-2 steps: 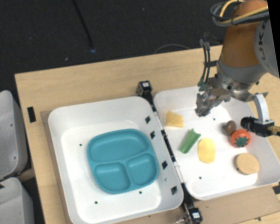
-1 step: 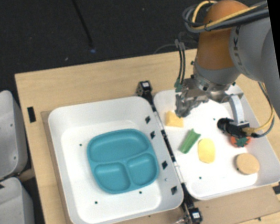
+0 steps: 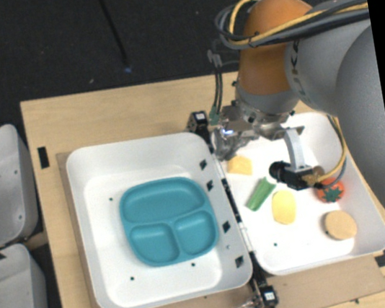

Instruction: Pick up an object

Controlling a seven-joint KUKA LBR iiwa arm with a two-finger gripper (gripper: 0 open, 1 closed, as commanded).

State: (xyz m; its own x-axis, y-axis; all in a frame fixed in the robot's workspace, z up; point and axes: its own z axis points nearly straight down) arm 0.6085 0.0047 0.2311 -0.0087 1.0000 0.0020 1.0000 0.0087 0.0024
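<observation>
My claw point(image 3: 229, 143) hangs over the top left corner of the right bin point(image 3: 368, 241), just above a yellow wedge point(image 3: 239, 166). I cannot tell if it is apart or together. A green block point(image 3: 260, 194) lies near the wedge.

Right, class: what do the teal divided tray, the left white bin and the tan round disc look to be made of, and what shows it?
Teal tray: likely moulded plastic, matte; one even colour, rounded compartments.
Left white bin: probably plastic, faintly glossy; rounded moulded rim.
Tan disc: wood or toy plastic, matte; too small to tell.
</observation>
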